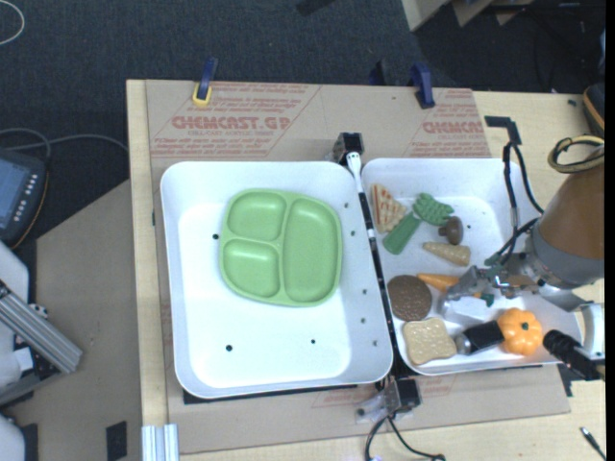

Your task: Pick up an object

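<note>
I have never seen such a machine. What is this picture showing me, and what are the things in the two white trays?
One camera looks down at a slant on a bench. From the right a robot arm reaches in; its gripper hangs low over the right bin. That bin holds toy food: a pumpkin, a cookie, a cracker, a pizza slice, a carrot and green pieces. The left bin holds a green divided plate. I see nothing between the gripper's fingers.

The brown board (pixel 288 113) under the bins reads "CHEMCAST G P" in red; the same print repeats, cut off, at right.
</note>
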`<action>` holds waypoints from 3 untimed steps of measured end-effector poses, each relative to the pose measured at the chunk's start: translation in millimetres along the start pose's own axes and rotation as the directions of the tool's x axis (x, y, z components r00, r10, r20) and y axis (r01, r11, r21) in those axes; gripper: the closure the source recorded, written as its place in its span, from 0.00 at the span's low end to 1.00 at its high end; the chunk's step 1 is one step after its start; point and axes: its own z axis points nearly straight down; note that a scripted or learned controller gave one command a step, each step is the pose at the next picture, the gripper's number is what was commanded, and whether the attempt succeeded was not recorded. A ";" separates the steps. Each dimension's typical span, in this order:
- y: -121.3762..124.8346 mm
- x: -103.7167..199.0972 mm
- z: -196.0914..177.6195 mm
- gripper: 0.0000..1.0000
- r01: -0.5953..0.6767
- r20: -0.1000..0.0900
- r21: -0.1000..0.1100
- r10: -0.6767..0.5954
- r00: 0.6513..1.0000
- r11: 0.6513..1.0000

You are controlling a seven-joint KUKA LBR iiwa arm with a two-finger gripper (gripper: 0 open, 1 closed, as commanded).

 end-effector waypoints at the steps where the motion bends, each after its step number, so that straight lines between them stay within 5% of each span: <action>1: 2.8 0.0 -11.3 1.00 -0.001 0.002 -0.009 0.001 1.000 1.000; 3: 4.4 -8.2 -101.5 1.00 -0.002 0.003 0.008 0.002 1.000 1.000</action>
